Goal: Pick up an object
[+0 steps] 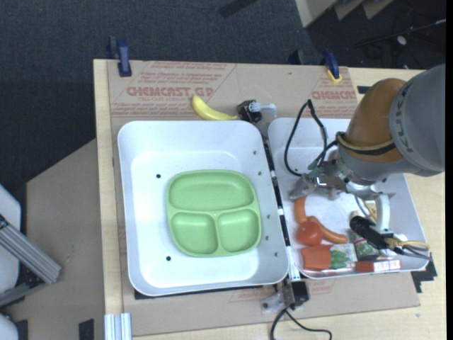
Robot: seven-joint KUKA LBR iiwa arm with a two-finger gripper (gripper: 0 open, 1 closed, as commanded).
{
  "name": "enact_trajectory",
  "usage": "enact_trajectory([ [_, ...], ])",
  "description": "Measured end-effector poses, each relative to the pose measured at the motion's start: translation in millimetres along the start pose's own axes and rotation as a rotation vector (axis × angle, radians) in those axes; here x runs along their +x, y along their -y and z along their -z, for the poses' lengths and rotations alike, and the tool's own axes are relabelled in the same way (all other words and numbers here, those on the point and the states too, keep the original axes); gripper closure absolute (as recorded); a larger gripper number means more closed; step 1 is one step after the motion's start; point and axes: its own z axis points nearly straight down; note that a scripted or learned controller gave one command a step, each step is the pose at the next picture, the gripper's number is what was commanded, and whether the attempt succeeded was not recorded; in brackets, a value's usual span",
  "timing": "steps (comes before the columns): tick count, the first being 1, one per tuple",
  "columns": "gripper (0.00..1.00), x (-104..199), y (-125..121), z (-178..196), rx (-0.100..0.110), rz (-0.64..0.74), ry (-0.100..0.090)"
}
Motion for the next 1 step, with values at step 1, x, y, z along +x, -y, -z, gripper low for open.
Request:
enact_trajectory([
  [1, 1.00, -0.2, -3.3, 12.8, -0.010, -0.001, 0.002],
])
